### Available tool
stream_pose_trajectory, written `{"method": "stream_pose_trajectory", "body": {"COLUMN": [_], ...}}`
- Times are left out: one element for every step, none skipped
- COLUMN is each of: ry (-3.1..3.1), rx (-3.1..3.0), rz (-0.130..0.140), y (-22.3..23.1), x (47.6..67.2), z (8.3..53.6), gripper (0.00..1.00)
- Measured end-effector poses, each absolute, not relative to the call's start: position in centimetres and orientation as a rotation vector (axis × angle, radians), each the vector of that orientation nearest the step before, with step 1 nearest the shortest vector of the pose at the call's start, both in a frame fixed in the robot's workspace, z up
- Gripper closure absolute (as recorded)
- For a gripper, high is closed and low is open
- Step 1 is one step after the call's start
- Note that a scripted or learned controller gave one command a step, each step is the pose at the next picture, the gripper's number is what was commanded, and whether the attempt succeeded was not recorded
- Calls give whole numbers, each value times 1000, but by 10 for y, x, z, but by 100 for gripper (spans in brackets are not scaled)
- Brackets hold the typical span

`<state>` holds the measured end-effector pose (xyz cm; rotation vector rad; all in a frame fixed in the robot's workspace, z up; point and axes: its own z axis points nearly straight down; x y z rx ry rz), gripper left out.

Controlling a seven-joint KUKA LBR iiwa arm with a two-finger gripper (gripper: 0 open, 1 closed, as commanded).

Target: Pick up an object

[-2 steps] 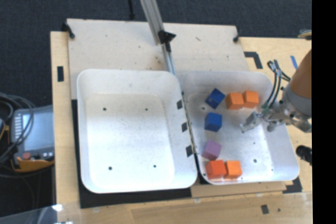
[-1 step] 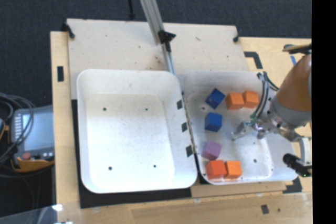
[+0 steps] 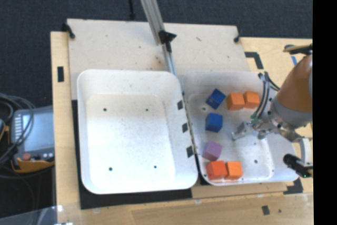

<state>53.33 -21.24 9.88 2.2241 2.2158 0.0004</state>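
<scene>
Gripper [image 3: 246, 130] is seen low over the right bin [image 3: 263, 174], at roughly 3 o'clock of the bin's middle, hung from the grey arm [image 3: 295, 97] with its orange band, which enters from 3 o'clock. Fingers' state cannot be told from this angle; nothing is seen between them. Nearest pieces: a blue cube [image 3: 214, 122] at 9 o'clock of the gripper, near but apart; two orange blocks [image 3: 243, 100] at 12 o'clock, side by side and touching each other; a second blue cube [image 3: 216, 98] at 10 o'clock, just beside the orange pair. A purple cube [image 3: 212, 150] is seen at 8 o'clock, close to the bin's left wall. A red-orange block [image 3: 216, 169] and an orange block [image 3: 234, 169] sit touching at 7 o'clock, against the bin's near wall. The left bin [image 3: 84, 87] lies at 9 o'clock, touching the right bin along their shared edge. A metal strut [image 3: 150, 5] rises at 11 o'clock behind the bins. A pendant with cables [image 3: 29, 137] is seen far at 9 o'clock, off the bench.
</scene>
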Motion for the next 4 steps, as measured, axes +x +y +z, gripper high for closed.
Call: {"method": "stream_pose_trajectory", "body": {"ry": [2208,2218,2220,2227], "rx": [2227,2216,2213,2215], "rz": [6,4,5,1], "y": [-214,-211,-213,-167], "x": [534,532,534,532], "z": [110,156,205,201], "gripper": [100,100,100,100]}}
